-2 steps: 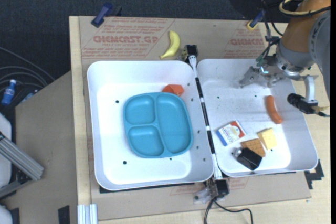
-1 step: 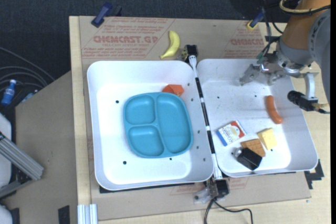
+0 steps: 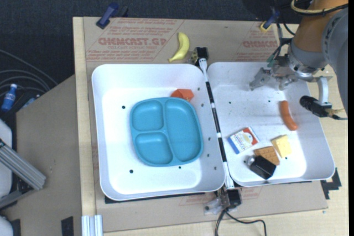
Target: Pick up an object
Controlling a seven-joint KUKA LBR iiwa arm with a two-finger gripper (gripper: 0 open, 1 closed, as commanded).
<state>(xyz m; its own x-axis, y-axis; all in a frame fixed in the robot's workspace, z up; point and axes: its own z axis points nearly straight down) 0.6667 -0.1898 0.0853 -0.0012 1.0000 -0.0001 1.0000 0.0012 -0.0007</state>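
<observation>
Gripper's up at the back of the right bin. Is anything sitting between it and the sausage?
Nothing visible does. The gripper hangs over the back of the right bin, and the sausage lies in front of it toward the bin's right side, with bare white floor between them. The other items lie farther toward the front edge.

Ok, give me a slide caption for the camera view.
Gripper open over the right bin, near a sausage; blue tray in the left bin.

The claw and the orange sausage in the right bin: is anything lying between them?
No. In the camera view, the stretch of white bin floor between the gripper and the sausage is bare.
</observation>
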